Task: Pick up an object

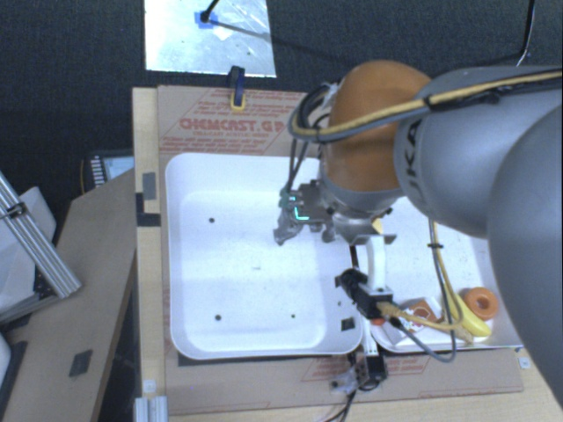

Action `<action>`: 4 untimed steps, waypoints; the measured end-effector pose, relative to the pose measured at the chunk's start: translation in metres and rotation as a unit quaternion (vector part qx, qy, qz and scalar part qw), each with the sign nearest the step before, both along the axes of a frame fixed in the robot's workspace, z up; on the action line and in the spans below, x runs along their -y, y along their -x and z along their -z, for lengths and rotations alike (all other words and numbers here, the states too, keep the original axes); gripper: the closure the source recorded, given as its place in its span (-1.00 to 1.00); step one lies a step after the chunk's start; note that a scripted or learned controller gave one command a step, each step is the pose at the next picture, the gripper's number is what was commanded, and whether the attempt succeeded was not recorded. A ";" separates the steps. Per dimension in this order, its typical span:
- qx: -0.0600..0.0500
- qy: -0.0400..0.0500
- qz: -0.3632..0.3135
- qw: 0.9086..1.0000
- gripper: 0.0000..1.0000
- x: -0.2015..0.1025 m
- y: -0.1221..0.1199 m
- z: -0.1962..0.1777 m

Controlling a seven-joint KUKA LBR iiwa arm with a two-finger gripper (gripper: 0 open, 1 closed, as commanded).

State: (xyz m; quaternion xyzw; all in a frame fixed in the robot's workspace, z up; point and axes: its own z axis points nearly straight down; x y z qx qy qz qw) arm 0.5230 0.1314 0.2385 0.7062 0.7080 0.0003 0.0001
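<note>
Gripper hangs over left bin, near its right edge; finger state unreadable, cannot tell. In right bin's near right corner: orange ring beside yellow banana-like piece.

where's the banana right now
The banana lies in the right bin, near its front right corner, just below an orange ring and partly under the arm.
</note>
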 end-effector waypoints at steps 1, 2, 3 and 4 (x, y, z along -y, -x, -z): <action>0.000 0.000 0.000 1.000 -1.00 0.000 0.000 0.000; -0.002 0.001 0.001 1.000 -1.00 0.007 -0.054 0.095; -0.003 -0.001 -0.001 1.000 -1.00 -0.012 0.025 0.073; 0.002 -0.001 -0.003 1.000 -1.00 -0.068 -0.055 0.119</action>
